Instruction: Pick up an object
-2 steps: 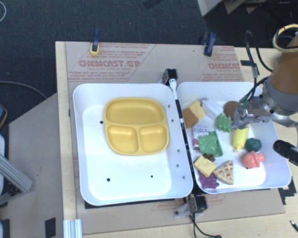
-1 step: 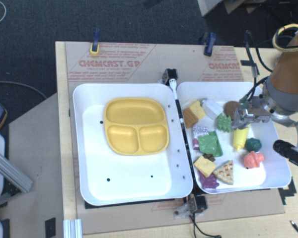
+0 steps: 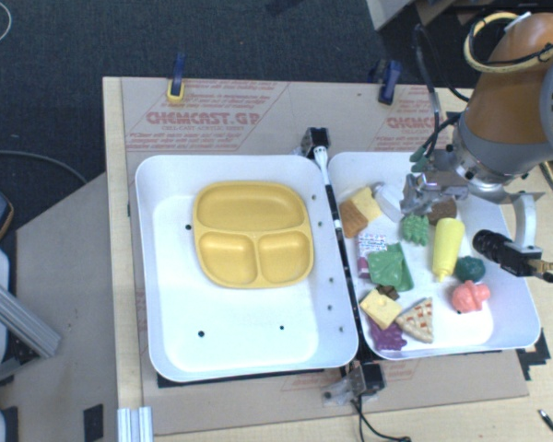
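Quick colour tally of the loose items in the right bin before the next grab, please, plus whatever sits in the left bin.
Right bin, as far as I can tell:
Green: 3 (flat piece, small leafy piece, dark round one)
Yellow: 3 (bottle, cheese wedge, block)
Brown: 1
Pink-red: 1
Purple: 1
Pizza slice: 1
Left bin:
Yellow divided tray: 1
Total: 11

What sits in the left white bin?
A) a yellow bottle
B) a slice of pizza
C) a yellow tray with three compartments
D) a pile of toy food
C: the yellow divided tray lies alone in the left bin, while the toy food, such as the pizza slice, is in the right bin.
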`<act>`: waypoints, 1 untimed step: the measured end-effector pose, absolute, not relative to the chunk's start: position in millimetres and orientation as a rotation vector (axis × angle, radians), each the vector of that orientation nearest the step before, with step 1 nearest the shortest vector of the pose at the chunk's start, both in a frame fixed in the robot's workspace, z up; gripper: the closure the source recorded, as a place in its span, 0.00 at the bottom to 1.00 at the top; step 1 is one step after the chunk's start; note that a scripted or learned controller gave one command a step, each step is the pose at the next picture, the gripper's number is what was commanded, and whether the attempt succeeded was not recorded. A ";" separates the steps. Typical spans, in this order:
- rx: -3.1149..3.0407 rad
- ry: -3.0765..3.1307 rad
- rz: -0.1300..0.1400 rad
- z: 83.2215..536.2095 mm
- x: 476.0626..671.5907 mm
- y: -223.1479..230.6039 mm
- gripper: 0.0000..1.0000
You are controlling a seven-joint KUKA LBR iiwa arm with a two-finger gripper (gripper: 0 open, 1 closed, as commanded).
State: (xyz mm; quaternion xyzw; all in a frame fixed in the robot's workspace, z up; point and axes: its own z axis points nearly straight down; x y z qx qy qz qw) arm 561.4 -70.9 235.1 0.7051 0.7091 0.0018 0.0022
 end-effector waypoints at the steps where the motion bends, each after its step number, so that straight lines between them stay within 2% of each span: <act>1: 2.214 2.224 0.003 226.4 588.9 -36.2 1.00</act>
